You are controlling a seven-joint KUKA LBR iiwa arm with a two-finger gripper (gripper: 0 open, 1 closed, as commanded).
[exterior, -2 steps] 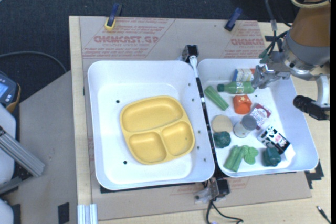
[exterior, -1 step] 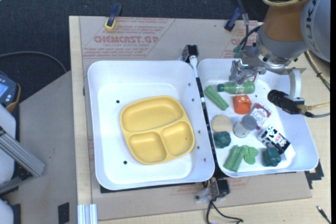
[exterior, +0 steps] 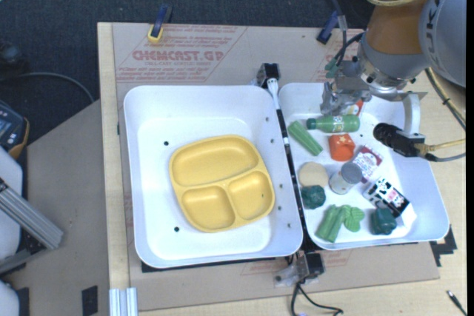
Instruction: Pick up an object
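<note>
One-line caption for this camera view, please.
Gripper poised over green bottle in cluttered right bin; yellow divided tray sits in left bin.

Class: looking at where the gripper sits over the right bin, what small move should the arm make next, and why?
Probably a short descent straight down. The gripper sits at the far end of the right bin, directly above the green bottle lying on its side, and nothing shows between it and the bottle.

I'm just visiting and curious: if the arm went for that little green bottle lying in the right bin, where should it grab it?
Probably around the middle of the green bottle, coming straight down from above. It lies on its side, running left to right, so the gripper could close across its narrow width. The orange block sits close on the near side, so space there is tight.
</note>
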